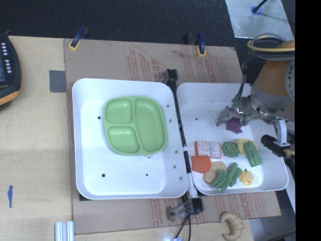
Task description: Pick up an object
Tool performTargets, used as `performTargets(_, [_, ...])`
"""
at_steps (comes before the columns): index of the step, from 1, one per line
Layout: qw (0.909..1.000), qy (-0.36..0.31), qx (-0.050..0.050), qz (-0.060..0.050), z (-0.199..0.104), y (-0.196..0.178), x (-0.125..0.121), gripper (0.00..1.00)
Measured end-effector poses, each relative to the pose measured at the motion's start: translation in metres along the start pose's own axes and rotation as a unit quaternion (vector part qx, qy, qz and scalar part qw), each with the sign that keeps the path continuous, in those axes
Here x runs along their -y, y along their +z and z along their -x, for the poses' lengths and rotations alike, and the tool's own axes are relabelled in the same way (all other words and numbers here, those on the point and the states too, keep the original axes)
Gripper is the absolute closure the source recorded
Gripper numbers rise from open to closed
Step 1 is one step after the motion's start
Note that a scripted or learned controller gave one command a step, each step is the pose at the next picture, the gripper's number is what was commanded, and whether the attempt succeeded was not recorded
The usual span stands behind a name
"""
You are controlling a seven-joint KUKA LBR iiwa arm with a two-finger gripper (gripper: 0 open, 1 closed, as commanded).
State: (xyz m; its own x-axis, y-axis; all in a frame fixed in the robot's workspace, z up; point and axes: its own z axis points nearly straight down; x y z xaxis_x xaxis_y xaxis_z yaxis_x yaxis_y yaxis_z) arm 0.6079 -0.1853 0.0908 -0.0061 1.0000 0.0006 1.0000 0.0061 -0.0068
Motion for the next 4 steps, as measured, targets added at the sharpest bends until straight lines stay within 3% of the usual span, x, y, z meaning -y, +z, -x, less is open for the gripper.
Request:
performTargets(1, [1.0,0.0,0.001,0.002,0.002,-0.013,-0.001,1.0])
performTargets(2, [1.0,0.0,0.001,0.001,0.002,-0.013,-0.001,0.0])
performTargets(3, [1.0,0.003,0.001,0.0,0.029,-0.046,0.067,0.0])
performTargets(4, [1.0,-0.001,0.0,0.001,0.011,0.001,0.011,0.0])
